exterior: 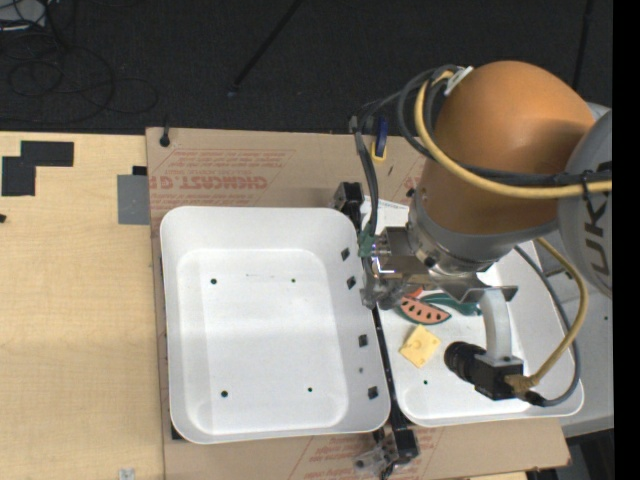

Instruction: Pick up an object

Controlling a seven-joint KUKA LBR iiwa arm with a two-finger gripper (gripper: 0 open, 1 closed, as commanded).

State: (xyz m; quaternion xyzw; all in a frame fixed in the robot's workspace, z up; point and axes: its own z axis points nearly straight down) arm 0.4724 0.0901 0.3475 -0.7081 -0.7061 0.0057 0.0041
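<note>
My gripper (386, 288) hangs low over the left side of the right bin (560, 393), under the big orange wrist band. Just to its right lies a flat red-orange slice with a green rim (424, 313), close to the gripper and partly under it. A yellow wedge-shaped block (420, 347) lies on the bin floor a little nearer the front. A small teal piece (466, 306) peeks out beside the slice. The arm hides the back half of this bin.
The left bin (180, 268) stands beside the right one, and their walls meet just left of the gripper. Both bins rest on a cardboard sheet (250, 168) on the wooden bench. Cables loop around the wrist.
</note>
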